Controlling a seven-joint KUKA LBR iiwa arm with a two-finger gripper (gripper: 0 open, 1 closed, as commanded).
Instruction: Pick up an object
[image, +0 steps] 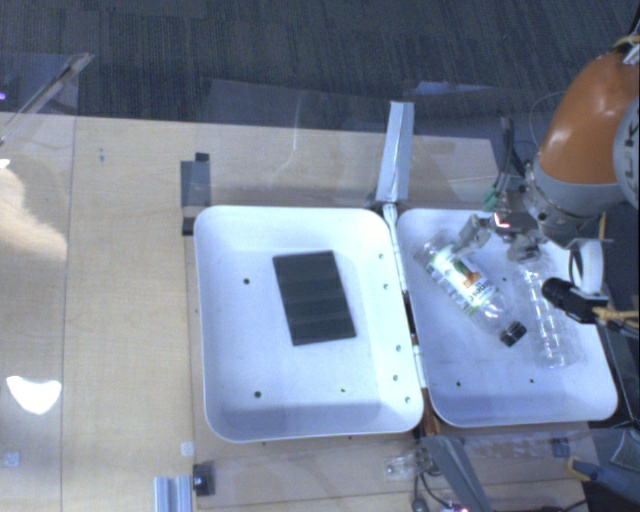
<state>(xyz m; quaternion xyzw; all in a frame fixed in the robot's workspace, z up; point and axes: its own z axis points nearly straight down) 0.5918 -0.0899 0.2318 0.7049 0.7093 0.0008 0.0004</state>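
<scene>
Lying flat near the middle of the left bin (215, 300) is a dark ribbed pad (314, 297), sitting square and well apart from the walls. Crossing the divider, the right bin (590, 395) is holding a clear plastic bottle (461, 279) with a green and yellow label, lying on its side and slanting from upper left to lower right. A small black cap-like piece (513, 334) is resting just beside the bottle's lower end, and what looks like a second clear container (548, 320) is lying near the right wall, hard to make out against the white. The gripper (500, 232) is hanging over the far part of the right bin, just above the bottle's upper end; whether its fingers are spread or pressed together, I cannot tell from this angle. The bottle is looking like the likeliest thing to take: probably light and empty, with thin walls that are giving under a squeeze, smooth and round so that it is tending to roll or slip. Closing across the labelled middle, square to its length, seems the safest hold.
</scene>
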